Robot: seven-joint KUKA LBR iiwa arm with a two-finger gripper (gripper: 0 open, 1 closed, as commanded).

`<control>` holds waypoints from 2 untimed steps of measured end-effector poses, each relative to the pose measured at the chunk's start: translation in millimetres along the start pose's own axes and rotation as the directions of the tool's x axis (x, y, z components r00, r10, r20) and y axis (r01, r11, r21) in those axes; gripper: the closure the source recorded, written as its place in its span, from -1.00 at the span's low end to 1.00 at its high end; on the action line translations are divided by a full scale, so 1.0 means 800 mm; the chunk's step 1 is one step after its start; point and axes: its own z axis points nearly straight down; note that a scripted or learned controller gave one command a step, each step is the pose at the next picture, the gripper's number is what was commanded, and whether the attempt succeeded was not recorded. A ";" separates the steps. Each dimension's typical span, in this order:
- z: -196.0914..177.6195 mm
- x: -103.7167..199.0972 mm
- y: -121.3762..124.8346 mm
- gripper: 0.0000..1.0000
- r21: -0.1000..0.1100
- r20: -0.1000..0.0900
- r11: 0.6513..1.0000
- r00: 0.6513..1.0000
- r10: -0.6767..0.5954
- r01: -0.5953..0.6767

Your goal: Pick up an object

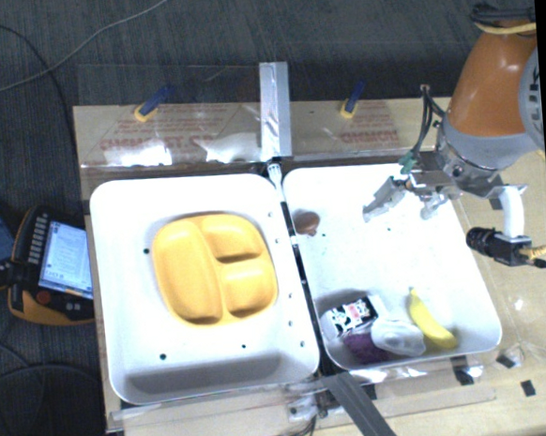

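Dark grey carpet (239,27) on all sides of the bench, with thin cables trailing across at upper left. On the floor at left, a handheld control pendant (56,267) with a lit screen and orange edging, well apart from the bins. Bench top (531,333) of pale board, with a few small dark bits (526,388) near the front right corner. Along the back edge, a crumpled sheet of clear plastic (182,135), with one blue-and-yellow clamp (154,102) toward the left and a second clamp (351,103) toward the right. Upright metal rail (275,104) at the seam between the bins.

Left bin (134,364): white, shallow, holding one yellow compartment tray (216,269), flat on the bin floor, roughly central.

Right bin (399,268): white, shallow. Small brown object (305,222) near the back left wall, alone. Clustered along the front wall:
- black-and-white patterned carton (349,314);
- purple item (361,346) just in front of the carton;
- pale translucent lump (398,336) touching the purple item;
- banana (430,320) at the right of the cluster, just beside the lump.

Gripper (399,209) over the back part of the right bin, reaching in from the right below the orange band (497,72). Fingers (377,204) spread apart, nothing between them. Well apart from the front cluster; nearer the brown object, yet clear of it. Height above the bin floor not determinable.
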 end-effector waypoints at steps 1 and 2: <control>0.123 -0.121 -0.050 -1.00 0.000 -0.001 0.999 0.999 -0.034 0.034; 0.195 -0.089 -0.098 -1.00 -0.015 0.009 0.989 0.989 -0.148 0.148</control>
